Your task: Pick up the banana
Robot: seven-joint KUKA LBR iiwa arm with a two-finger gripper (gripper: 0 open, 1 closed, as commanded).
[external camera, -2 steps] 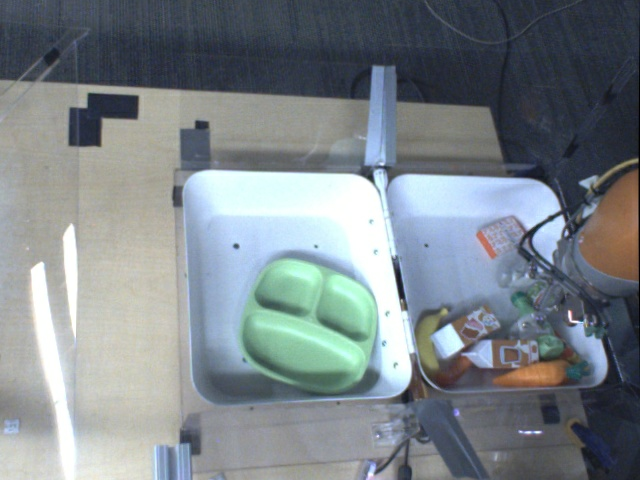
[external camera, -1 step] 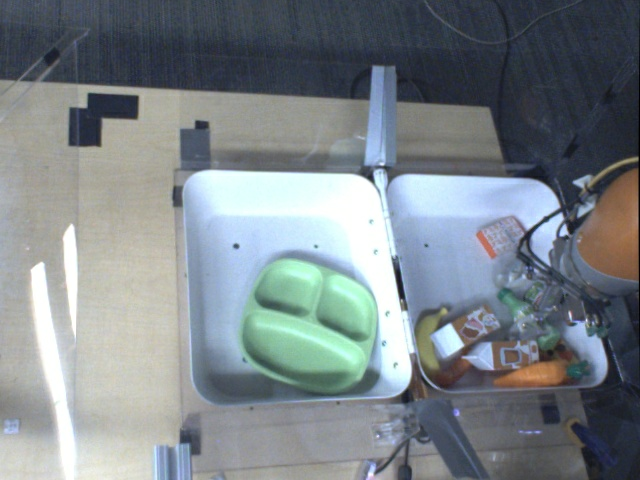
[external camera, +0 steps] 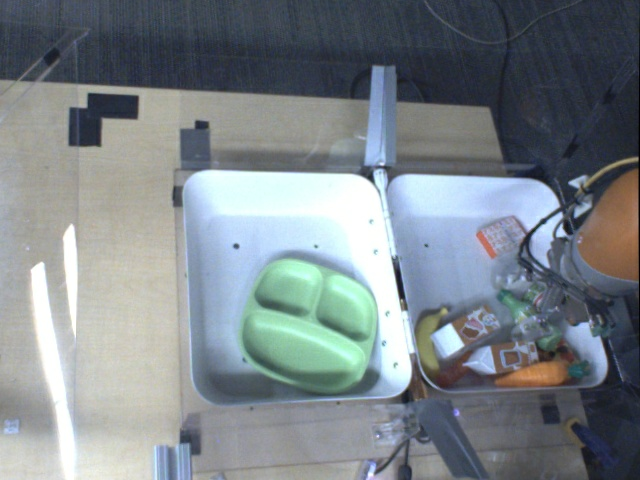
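banana — lies left of claw, across the clutter | long axis near-upright in view | claw state: cannot tell

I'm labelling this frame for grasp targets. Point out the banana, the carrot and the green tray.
banana (external camera: pixel 428 336): camera view, middle of its curve.
carrot (external camera: pixel 530 374): camera view, orange body.
green tray (external camera: pixel 310 323): camera view, central ridge.
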